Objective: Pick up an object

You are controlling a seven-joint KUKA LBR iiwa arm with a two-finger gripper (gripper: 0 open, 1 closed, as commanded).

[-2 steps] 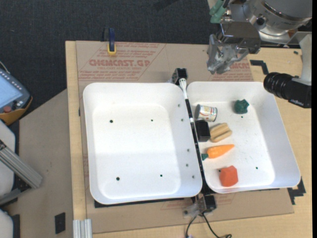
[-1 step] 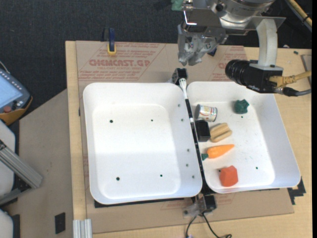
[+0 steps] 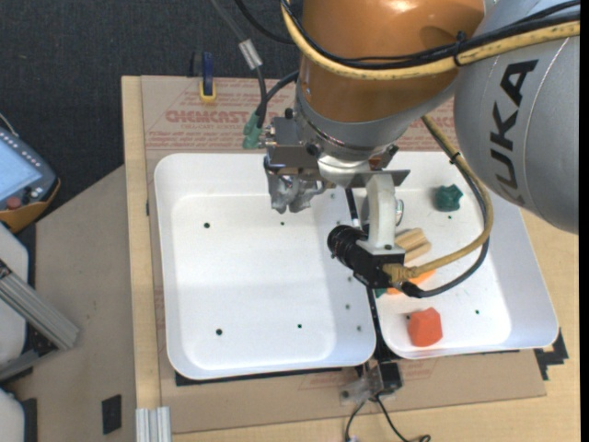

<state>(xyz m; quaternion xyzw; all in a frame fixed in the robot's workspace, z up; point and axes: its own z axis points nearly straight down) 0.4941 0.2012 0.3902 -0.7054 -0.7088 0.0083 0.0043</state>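
Fingers (image 3: 287, 197) low over shallow white left bin (image 3: 184, 247), apart or together: can't tell, nothing seen btwn. Targets elsewhere: pale wooden block (image 3: 413, 241), small green lump (image 3: 447, 197), orange-red block (image 3: 424, 327), all in right bin (image 3: 515, 284), prob. next reach.

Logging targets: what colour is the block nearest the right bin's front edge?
Orange-red block, clearest in the camera view.

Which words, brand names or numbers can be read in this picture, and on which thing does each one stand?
"UKA", the visible end of a brand name, in black letters on the grey arm.
"CHEMCAST" in red print on the brown board under the bins; its last letters run behind a cable.
Smaller red print lines above and below that word are too blurred to read.
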